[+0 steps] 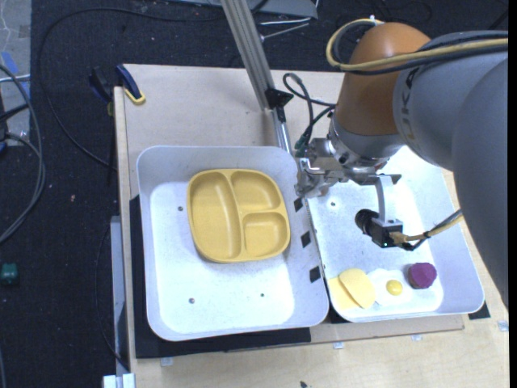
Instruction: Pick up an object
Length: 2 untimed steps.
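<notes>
We see the arm (420, 95) reaching from the right over the right bin (460, 249); its jaws are hidden, so we cannot tell their state. A purple object (422, 276), small yellow ball (394, 288) and pale yellow piece (356, 288) lie at that bin's lower edge. A yellow divided plate (238, 214) rests in the left bin (161, 217).

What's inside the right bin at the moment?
Along the right bin's near edge lie a pale yellow piece, a small yellow ball and a purple ball. The arm covers the bin's far part, so anything there is hidden.
</notes>
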Tool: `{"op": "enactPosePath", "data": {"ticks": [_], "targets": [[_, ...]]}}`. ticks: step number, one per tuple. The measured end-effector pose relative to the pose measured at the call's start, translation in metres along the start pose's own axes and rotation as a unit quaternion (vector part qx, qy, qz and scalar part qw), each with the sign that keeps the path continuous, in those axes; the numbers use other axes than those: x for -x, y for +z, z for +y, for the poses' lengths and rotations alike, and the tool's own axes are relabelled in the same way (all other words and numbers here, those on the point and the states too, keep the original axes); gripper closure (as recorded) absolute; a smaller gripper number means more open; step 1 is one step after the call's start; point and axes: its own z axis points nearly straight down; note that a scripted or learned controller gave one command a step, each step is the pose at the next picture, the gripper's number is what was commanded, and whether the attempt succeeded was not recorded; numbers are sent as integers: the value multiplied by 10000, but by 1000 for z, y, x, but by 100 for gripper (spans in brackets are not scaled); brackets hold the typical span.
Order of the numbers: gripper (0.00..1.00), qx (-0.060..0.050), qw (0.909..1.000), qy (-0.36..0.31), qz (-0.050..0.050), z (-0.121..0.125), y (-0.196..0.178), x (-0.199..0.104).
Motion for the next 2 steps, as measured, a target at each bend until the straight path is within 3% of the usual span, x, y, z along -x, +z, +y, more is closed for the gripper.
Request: {"op": "enactPosePath", "data": {"ticks": [1, 2], "targets": [[100, -3, 10000, 6, -5, 20, 8, -49], [0, -11, 10000, 28, -10, 19, 8, -46]]}}
